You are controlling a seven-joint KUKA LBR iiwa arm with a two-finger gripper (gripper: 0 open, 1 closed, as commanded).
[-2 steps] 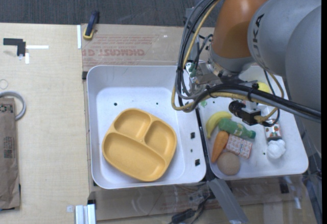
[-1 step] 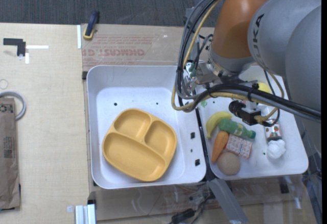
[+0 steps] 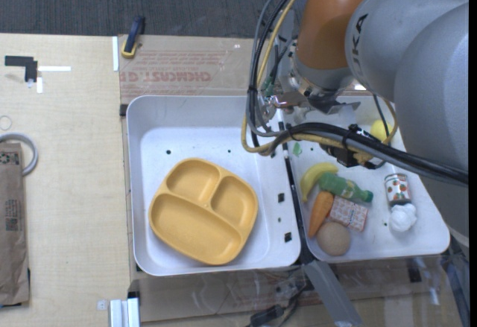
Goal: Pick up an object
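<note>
The right bin [image 3: 428,240] holds a yellow banana [image 3: 314,175], a green bottle [image 3: 345,188], an orange carrot [image 3: 320,211], a checkered pink packet [image 3: 349,213], a round brown potato-like thing [image 3: 334,238], a small printed can [image 3: 396,188] and a white lump [image 3: 403,218]. A yellow round thing [image 3: 380,130] peeks out behind the arm. The arm's orange band [image 3: 333,11] and wrist [image 3: 313,98] hang over the back of the bins, near the divider. The gripper is hidden under the wrist and cables.
The left bin [image 3: 149,169] bears a yellow three-part plate [image 3: 203,210]. Black and yellow cables [image 3: 313,135] loop over the divider between the bins. A brown paper bag [image 3: 11,221] lies at the far left on the wooden bench.
</note>
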